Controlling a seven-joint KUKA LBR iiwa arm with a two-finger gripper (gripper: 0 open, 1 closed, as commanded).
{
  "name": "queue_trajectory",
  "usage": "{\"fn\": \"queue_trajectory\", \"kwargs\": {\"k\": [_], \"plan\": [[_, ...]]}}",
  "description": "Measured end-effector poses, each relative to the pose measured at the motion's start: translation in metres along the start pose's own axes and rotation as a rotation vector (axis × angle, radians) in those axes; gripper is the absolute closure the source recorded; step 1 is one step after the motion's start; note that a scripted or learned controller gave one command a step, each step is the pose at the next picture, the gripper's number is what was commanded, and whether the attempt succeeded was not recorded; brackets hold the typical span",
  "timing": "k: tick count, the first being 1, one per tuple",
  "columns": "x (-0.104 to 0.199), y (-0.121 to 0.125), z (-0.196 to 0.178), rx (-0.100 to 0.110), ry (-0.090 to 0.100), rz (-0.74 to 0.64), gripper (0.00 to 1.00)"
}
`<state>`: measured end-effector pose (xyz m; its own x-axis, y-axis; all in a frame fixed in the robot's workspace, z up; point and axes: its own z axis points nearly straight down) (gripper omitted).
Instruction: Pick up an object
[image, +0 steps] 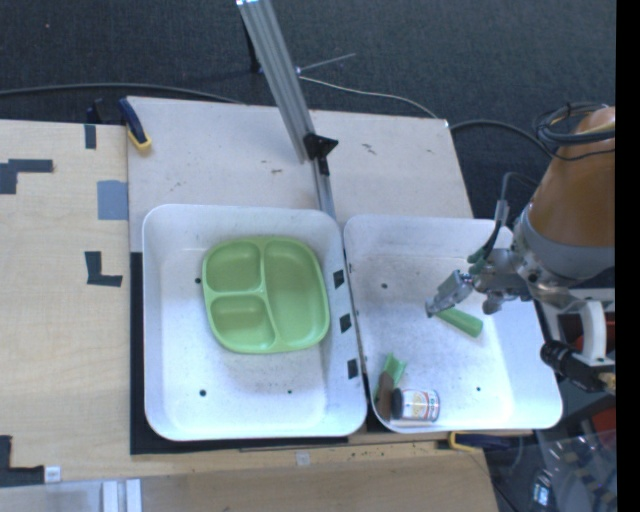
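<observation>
In the right bin (500, 400), my gripper (447, 298) hangs low over the middle, reaching in from the right. A small green block (463, 321) lies just below and right of its tip, touching or nearly touching it; I cannot tell whether it is held. A small can with a white and red label (418, 404) lies on its side near the bin's front left corner. Beside the can are a dark brown piece (384, 386) and a small green piece (393, 367).
A green divided plate (265, 295) lies in the left bin (170, 400). A metal pole (285, 85) slants down to the ridge between the bins. Black cables run across the dark floor at the back, and the arm's grey and orange body (575, 210) stands over the right bin's right side.
</observation>
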<state>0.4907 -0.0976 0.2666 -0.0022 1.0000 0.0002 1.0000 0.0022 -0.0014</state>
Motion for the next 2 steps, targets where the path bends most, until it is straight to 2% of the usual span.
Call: {"fn": "queue_trajectory", "kwargs": {"k": [1,2], "plan": [[0.0,0.0,0.0,0.0,0.0,0.0,0.0],[-0.008,-0.003,0.048,0.005,0.0,0.002,0.0]]}}
